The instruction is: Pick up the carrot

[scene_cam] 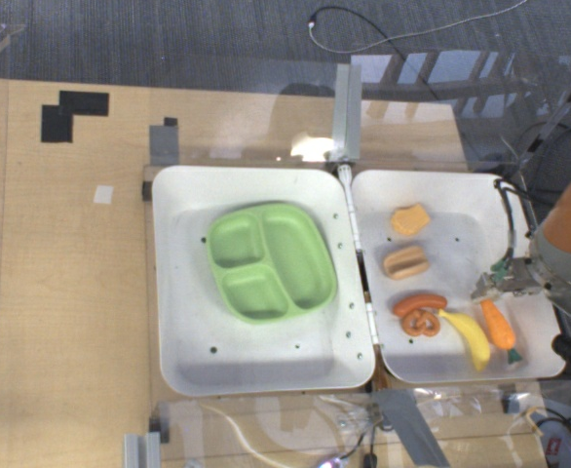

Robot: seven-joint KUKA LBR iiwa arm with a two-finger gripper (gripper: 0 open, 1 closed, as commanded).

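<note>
My claw [501, 279] hovers just above the carrot [499, 326] in the right bin [461, 188], though I cannot tell how it stands.

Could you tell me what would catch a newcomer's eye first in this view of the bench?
The bright green divided plate in the middle of the left bin stands out most. Next comes the cluster of toy food in the right bin: a yellow banana beside the orange carrot near the front. The grey arm reaches in from the right, just above the carrot.
</note>
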